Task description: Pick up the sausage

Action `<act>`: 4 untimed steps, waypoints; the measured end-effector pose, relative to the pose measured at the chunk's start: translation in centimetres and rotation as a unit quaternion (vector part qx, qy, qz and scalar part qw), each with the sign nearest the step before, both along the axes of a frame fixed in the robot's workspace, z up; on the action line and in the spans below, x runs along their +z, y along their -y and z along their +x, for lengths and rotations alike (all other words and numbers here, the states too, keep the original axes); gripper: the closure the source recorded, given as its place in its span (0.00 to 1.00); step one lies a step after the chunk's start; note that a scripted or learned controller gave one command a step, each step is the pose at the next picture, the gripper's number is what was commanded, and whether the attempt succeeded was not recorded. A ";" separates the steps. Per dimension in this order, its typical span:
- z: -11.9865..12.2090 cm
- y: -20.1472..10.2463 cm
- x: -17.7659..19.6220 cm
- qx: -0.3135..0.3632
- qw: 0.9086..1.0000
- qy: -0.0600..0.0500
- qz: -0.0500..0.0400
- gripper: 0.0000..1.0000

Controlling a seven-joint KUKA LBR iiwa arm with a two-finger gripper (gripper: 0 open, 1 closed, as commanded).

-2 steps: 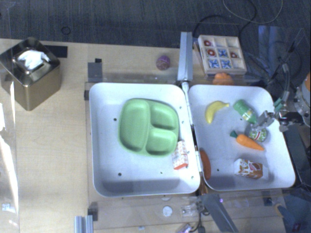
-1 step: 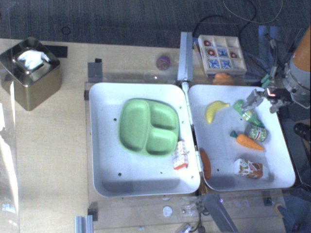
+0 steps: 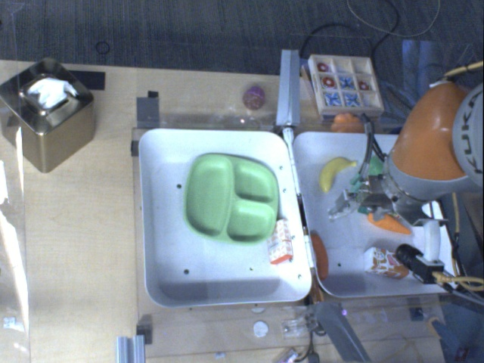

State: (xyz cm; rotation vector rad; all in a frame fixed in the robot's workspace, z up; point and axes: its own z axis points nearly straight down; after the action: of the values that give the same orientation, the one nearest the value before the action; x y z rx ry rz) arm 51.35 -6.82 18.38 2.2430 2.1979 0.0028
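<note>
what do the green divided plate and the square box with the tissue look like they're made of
The green plate looks like moulded plastic with a matte finish: one even colour, soft rounded dividers, barely any glare. The tissue box looks like brushed metal, brass or bronze toned, going by its dull sheen and crisp edges, though painted plastic is possible.

This looks like a robotics lab: a wooden bench (image 3: 76,225) with two white bins (image 3: 162,278), loose cables (image 3: 378,10) and dark carpet floor (image 3: 189,13).

Two white bins (image 3: 162,278), one green tray (image 3: 231,197), one banana (image 3: 333,171), one carrot (image 3: 390,221), one sausage (image 3: 319,254)
</note>
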 end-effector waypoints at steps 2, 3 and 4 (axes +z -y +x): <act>-1.3 -0.8 0.2 -0.096 0.995 0.002 0.000 0.00; 0.0 1.4 -8.8 0.017 1.000 0.002 0.000 0.00; -0.3 0.4 0.2 -0.183 0.983 0.002 0.001 0.00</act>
State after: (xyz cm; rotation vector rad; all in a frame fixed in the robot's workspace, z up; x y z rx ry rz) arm 51.02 -7.21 18.56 2.6049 1.7497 0.0080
